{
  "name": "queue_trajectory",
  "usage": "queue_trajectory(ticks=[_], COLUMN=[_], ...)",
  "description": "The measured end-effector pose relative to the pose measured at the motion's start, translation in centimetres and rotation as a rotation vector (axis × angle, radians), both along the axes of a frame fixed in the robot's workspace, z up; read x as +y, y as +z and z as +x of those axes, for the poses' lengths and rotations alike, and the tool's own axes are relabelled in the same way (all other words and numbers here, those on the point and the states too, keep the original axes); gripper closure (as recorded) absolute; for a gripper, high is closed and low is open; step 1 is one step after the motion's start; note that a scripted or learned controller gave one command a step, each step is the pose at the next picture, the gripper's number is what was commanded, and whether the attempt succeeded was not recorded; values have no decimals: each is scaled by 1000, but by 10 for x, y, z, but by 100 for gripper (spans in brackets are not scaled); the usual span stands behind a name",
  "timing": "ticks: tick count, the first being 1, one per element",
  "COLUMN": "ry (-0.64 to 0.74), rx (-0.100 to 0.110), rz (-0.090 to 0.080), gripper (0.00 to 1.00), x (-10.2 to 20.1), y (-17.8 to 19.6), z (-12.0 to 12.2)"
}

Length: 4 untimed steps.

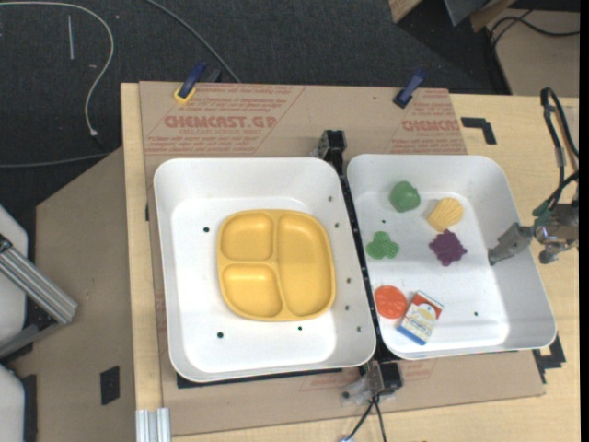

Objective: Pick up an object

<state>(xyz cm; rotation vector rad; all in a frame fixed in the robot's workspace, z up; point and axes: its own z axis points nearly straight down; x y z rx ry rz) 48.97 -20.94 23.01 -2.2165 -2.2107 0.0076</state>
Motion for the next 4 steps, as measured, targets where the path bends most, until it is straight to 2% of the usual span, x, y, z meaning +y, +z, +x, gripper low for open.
queue_trajectory(ticks=[1, 2, 4], ry=[3, 2, 2], rx=[-10, -4, -6], rz=[-3, 0, -1], gripper=[0, 0, 0], x=[0, -5, -7], y=[5, -57, -148], z=[2, 1, -5])
